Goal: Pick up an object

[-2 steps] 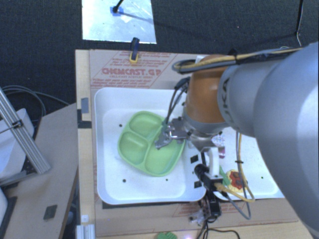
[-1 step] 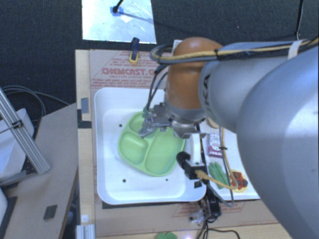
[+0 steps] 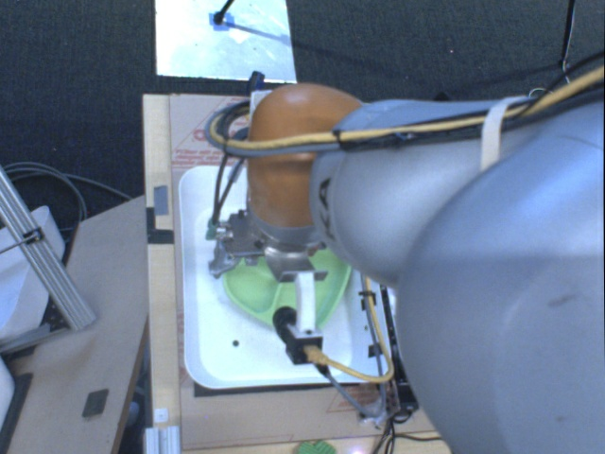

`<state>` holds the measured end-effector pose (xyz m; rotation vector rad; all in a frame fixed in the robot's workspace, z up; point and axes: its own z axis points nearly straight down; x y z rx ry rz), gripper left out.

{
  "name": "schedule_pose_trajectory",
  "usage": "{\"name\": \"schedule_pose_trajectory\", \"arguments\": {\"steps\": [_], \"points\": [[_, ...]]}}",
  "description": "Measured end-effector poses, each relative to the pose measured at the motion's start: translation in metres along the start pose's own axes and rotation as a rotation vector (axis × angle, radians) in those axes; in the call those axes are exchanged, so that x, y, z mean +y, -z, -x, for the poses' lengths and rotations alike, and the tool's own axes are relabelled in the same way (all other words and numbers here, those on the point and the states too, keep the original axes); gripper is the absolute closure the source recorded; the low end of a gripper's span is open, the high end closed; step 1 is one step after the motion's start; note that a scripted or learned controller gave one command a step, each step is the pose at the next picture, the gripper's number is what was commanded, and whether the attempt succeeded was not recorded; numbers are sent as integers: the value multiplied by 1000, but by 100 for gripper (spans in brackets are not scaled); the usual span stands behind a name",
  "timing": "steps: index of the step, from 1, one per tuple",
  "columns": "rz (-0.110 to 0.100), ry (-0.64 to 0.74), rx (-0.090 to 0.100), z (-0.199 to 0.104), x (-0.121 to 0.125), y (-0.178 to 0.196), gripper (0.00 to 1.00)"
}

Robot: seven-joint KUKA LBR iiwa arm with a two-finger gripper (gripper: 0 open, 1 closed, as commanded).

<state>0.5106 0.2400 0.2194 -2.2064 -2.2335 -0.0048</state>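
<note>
A light green, shallow bowl-like object [image 3: 253, 296] lies in the left white bin [image 3: 203, 348], partly covered by the arm's wrist. My gripper [image 3: 269, 258] hangs straight over it, seen from above as a grey metal mount under the orange band [image 3: 284, 149]. The wrist body hides the gripper's tips and the spot where they meet the green object. A black and white cable fitting [image 3: 301, 324] sticks out from the wrist over the object's near side.
The big grey arm [image 3: 473, 253] covers the right half of the view and the right bin. Yellow and black cables [image 3: 350, 372] trail along the bin's near right rim. A wooden bench edge [image 3: 95, 282] and metal rail [image 3: 43, 253] stand at left.
</note>
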Motion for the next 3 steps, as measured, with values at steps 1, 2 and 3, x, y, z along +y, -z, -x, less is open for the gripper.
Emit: {"name": "schedule_pose_trajectory", "arguments": {"steps": [1, 2, 3], "points": [[7, -13, 0, 41, -22, 94, 0], [9, -5, 2, 15, -15, 177, 0], [-4, -13, -6, 27, 19, 90, 0]]}}
